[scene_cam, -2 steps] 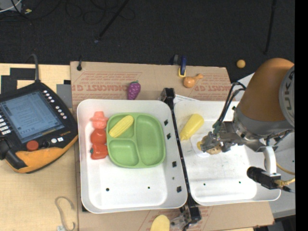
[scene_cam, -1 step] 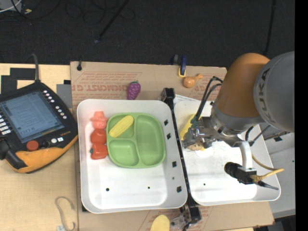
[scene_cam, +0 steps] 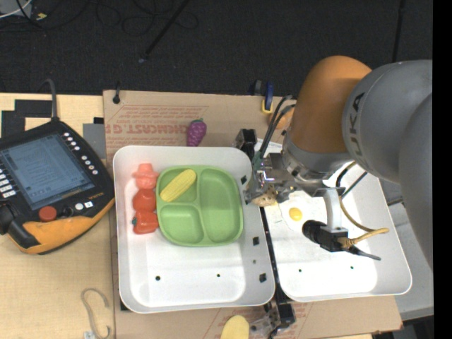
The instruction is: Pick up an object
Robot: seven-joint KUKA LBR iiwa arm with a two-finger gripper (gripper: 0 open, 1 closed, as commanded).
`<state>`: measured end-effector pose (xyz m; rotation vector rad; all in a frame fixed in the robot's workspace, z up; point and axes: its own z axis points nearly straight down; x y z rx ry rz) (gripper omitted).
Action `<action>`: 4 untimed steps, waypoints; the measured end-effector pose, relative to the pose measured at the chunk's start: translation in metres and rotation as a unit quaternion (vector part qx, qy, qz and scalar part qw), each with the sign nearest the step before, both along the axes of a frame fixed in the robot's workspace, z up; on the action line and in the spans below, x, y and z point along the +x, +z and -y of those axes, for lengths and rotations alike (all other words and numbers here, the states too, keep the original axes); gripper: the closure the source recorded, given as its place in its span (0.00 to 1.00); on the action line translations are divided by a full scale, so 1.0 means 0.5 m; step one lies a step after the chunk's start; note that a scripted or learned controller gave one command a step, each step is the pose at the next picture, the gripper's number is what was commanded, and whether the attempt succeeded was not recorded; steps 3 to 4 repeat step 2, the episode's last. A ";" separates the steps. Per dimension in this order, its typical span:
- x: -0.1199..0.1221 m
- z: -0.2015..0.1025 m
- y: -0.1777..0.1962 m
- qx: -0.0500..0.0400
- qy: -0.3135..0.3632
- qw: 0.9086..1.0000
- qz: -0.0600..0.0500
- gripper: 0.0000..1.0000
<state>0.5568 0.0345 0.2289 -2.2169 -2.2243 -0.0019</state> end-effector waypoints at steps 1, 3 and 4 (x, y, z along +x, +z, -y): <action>0.068 -0.103 -0.002 0.000 0.000 1.000 0.000 1.00; 0.041 -0.076 -0.003 -0.001 -0.002 1.000 -0.002 1.00; 0.041 -0.076 -0.003 -0.001 -0.002 1.000 -0.002 1.00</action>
